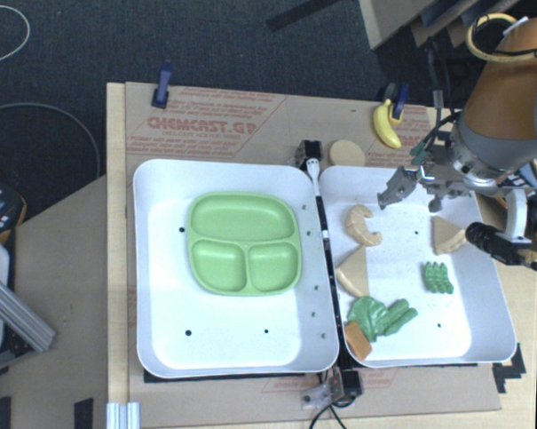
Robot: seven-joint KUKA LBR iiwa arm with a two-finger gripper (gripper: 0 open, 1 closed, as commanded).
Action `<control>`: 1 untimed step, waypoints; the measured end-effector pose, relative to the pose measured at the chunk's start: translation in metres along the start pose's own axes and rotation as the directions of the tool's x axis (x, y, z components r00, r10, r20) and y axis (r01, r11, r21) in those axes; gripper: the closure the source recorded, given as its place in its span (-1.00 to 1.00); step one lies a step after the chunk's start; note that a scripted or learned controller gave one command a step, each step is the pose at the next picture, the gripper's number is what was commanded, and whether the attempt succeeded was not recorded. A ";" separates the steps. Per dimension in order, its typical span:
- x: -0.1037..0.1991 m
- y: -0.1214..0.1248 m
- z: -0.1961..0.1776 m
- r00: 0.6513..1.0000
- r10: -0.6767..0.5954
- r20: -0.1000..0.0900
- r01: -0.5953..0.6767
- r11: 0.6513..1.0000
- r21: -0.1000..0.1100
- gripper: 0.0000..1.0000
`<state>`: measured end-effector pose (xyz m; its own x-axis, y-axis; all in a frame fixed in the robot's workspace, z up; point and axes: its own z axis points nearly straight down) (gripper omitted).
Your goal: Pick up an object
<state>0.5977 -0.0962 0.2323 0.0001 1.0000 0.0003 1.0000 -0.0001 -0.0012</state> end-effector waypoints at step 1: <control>-0.011 0.015 0.142 1.000 0.001 -0.002 -0.001 1.000 0.014 -1.00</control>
